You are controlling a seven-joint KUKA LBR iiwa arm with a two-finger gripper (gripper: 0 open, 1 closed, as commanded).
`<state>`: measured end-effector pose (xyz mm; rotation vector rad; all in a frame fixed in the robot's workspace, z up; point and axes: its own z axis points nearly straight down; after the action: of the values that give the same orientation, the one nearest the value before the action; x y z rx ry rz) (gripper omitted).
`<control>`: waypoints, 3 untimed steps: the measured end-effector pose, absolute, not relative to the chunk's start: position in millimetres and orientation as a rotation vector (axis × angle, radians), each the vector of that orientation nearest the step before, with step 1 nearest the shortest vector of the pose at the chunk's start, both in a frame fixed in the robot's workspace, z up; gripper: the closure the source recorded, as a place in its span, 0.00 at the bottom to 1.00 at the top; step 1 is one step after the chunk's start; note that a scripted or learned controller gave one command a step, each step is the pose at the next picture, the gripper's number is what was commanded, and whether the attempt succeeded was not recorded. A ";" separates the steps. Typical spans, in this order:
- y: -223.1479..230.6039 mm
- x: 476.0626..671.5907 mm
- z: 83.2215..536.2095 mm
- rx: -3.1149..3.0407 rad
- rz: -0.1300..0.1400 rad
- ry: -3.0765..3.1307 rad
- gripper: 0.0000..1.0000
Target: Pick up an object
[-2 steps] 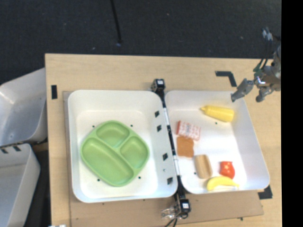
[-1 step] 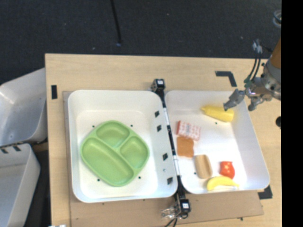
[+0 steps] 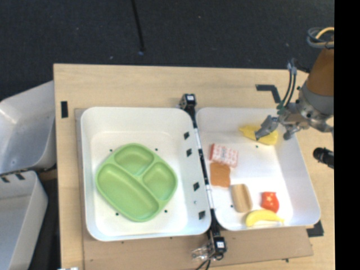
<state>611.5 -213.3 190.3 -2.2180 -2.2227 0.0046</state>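
The right bin [image 3: 298, 167] holds several toy foods. A yellow piece [image 3: 250, 132] lies near its far wall, partly hidden by my gripper [image 3: 275, 133]. The gripper hangs over that piece with its two fingers [image 3: 263, 130] spread open on either side of it; nothing is clamped between them. Further down the bin lie a pink-and-white packet [image 3: 224, 154], an orange-brown slab [image 3: 220, 175], a tan bun [image 3: 241, 197], a red piece [image 3: 270, 200] and a yellow banana [image 3: 263, 219].
A green divided plate [image 3: 136, 181] lies in the left bin [image 3: 90, 134]. A raised divider [image 3: 198, 162] with black clips separates the two bins. The wooden bench [image 3: 140, 83] surrounds them, and the arm comes in from the right.
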 end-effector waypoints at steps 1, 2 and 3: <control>-207.8 604.8 143.0 -2.221 0.005 -2.221 0.00; -208.6 606.5 156.9 -2.223 -0.001 -2.226 1.00; -204.3 602.8 218.6 -2.223 -0.006 -2.230 1.00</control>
<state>602.8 -204.3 218.6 -2.2226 -2.2296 -0.0060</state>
